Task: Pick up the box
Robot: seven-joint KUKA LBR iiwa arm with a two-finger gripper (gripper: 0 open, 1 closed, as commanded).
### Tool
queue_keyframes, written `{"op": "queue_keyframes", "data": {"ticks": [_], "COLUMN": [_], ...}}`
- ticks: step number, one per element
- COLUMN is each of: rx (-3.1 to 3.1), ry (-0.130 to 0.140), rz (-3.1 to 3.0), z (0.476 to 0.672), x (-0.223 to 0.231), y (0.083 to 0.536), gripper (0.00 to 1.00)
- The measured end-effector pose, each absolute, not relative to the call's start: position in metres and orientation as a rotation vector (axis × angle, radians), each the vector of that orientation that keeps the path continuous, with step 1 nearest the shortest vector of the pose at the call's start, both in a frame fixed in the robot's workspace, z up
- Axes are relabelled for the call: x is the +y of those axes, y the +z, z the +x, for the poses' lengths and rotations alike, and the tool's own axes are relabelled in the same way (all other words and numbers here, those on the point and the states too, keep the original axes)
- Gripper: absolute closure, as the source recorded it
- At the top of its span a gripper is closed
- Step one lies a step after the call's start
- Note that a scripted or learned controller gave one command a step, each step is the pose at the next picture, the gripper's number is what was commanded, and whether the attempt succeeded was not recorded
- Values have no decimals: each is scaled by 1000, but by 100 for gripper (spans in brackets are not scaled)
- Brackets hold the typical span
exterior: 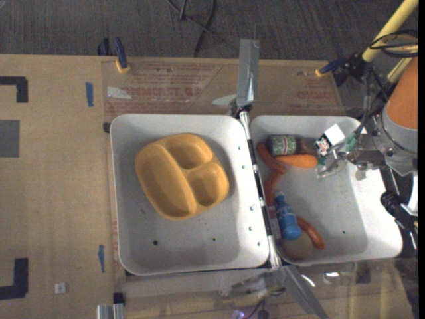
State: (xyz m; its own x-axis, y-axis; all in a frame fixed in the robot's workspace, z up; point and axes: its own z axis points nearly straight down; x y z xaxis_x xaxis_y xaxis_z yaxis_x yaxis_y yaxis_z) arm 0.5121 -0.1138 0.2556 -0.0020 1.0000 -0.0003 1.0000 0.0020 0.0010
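The box [331,137] is small and white with red, blue and black print. It appears tilted at the back of the right bin [352,224], just right of the carrot [298,161]. My gripper [330,159] reaches in from the right and sits directly at the box, its metal tip just below and beside it. Whether the box rests in the bin or is lifted cannot be told from this angle. The arm's orange band [408,103] is at the right edge.
The right bin also holds a green-labelled can [283,144], a curved sausage [268,163], a blue bottle [287,218], a second sausage [312,232] and a brownish round item [298,247]. A yellow divided plate [182,175] lies in the left bin [133,244].
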Motion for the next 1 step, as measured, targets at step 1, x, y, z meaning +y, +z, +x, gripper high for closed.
{"op": "queue_keyframes", "data": {"ticks": [1], "rx": [2097], "ry": [0], "rz": [2340], "z": [479], "x": [-160], "y": [157], "gripper": [0]}}
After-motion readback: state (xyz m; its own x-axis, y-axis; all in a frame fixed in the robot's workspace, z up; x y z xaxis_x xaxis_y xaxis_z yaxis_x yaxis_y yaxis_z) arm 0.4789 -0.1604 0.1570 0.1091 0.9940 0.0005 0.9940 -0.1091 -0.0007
